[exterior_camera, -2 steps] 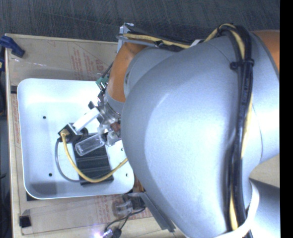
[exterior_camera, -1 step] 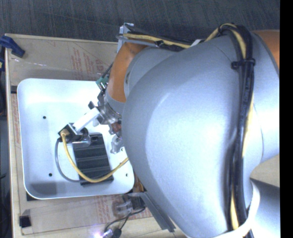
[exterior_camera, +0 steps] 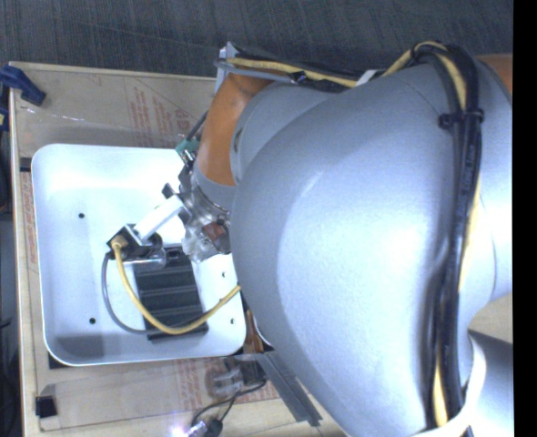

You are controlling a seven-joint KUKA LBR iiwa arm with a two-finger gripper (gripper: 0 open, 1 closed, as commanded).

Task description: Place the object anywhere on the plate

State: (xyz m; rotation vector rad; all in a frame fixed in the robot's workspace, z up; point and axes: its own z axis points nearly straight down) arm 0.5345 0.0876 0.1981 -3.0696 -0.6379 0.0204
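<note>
Camera view, arm: my grey arm reaches in from the right and masks the right part of the bench; the orange band sits just above the wrist.
Camera view, claw: my claw hangs low inside the left bin, toward its near right part. It is seen from above as a dark ribbed block, with a yellow cable looping round its lower edge.
Claw, opening: I cannot tell whether it is open or closed, since its own body covers its working end.
Claw, load and contact: I cannot tell; nothing can be made out in its grasp, and whether it touches the bin floor is unclear.
Object, position: I cannot tell; it may lie under my claw or behind my arm.
Plate, position: I cannot tell, for the same reason.
Step in hand (judged): a reach down into the left bin, either to take or to set down.
Doing it well (judged): descend straight and slowly, keep the cable clear of the bin wall, confirm a firm hold before lifting, and release only when squarely above the plate.
</note>
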